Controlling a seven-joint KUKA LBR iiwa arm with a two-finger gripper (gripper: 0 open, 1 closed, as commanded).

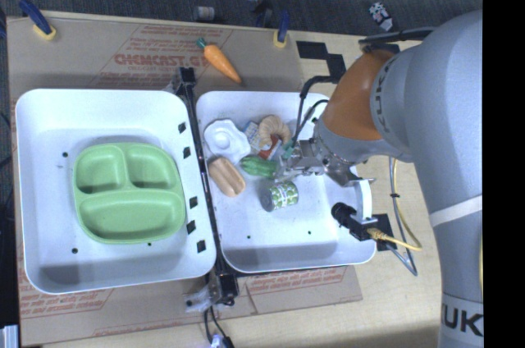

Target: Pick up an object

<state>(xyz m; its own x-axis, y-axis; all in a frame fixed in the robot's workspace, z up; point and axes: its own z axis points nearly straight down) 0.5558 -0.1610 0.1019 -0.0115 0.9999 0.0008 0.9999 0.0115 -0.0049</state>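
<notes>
The right bin holds several toy foods: a white fried egg, a tan bread roll, a green pepper-like piece, a brown mushroom-like piece and a small green patterned can lying on its side. My gripper is down inside this bin, just right of the green piece and above the can. The wrist hides its fingers.
The left bin carries a green divided plate. An orange toy carrot lies on the cardboard behind the bins. The arm's grey body and orange band cover the right bin's right side. Clips and cables sit along the bench's edges.
</notes>
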